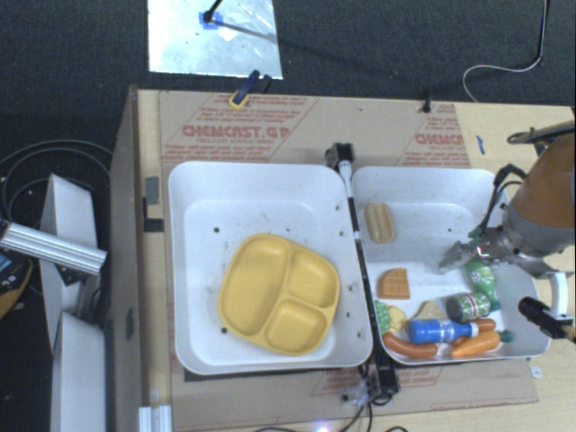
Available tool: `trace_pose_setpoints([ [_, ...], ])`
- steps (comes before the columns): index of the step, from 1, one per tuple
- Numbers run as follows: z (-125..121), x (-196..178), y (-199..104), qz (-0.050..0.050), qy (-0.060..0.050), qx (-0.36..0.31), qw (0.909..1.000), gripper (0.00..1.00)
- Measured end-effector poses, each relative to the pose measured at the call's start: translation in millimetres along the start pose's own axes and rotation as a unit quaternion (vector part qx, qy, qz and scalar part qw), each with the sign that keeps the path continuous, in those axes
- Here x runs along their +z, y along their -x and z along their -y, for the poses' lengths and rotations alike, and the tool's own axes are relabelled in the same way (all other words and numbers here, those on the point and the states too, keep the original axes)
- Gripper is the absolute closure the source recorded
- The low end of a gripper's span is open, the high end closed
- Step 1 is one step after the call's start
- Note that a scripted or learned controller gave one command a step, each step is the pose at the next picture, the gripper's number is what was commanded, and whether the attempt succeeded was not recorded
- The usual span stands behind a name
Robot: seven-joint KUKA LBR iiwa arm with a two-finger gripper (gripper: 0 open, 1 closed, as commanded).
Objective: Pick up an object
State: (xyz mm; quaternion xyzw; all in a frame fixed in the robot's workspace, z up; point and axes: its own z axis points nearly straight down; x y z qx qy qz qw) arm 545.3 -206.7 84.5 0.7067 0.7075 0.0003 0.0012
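Yellow tray (279, 292) in left bin (193, 241); toy food piled in right bin (423, 187); gripper (470, 255) over the green item (483, 277).

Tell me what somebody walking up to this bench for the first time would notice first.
Probably the yellow divided tray, lying alone in the left bin. Next, the cluster of toy food in the near corner of the right bin, with a blue bottle lying on its side among it. The arm's end effector reaches in from the right, low over that bin's right side.
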Motion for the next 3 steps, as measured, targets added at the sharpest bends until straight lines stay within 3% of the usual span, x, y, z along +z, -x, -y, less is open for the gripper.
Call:
trace_pose_setpoints([
  [1, -0.8, -10.5, 0.1, 0.000, 0.001, 0.000, 1.0000, 1.00],
  [2, -27.7, 0.2, -73.1, -0.001, 0.000, -0.001, 1.0000, 1.00],
  [3, 26.6, -100.4, -141.0, -0.001, 0.000, -0.001, 1.0000, 1.00],
])
